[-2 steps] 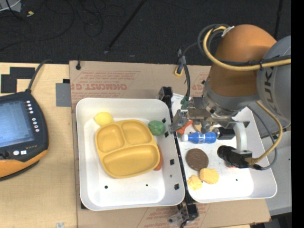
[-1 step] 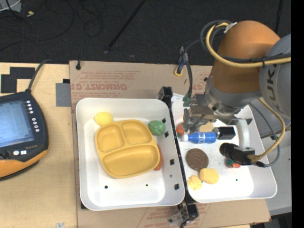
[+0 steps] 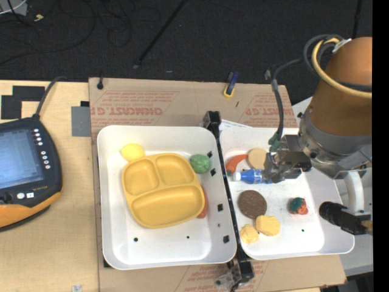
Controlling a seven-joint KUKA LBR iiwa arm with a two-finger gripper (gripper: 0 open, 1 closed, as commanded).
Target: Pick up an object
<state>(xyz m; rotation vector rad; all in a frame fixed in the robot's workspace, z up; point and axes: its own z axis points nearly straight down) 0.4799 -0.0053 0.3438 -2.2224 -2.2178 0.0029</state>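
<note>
From my remote seat I see the cardboard-topped bench (image 3: 152,102) carrying two shallow white plastic bins: the left bin (image 3: 115,224) and the right bin (image 3: 316,236), touching along a black divider. The grey arm with its orange band (image 3: 346,72) reaches in from the right and hangs over the right bin. A black teach pendant with a lit screen (image 3: 21,169) lies on the bench well left of the bins. In the left bin sits a yellow three-compartment plastic tray (image 3: 163,188), with a yellow lemon-shaped toy (image 3: 132,151) touching its upper left corner and a green round toy (image 3: 200,162) at its upper right. The dark gripper (image 3: 281,166) sits low over the right bin, just beside a small blue-and-white bottle (image 3: 249,176); I cannot tell how its pincer stands. Near it lie a tan round piece (image 3: 257,158) and an orange curved piece (image 3: 234,161). Below them lie a brown round cookie (image 3: 251,203), two yellow cheese-like chunks (image 3: 261,229) and a small red-and-green strawberry toy (image 3: 297,206).
</note>
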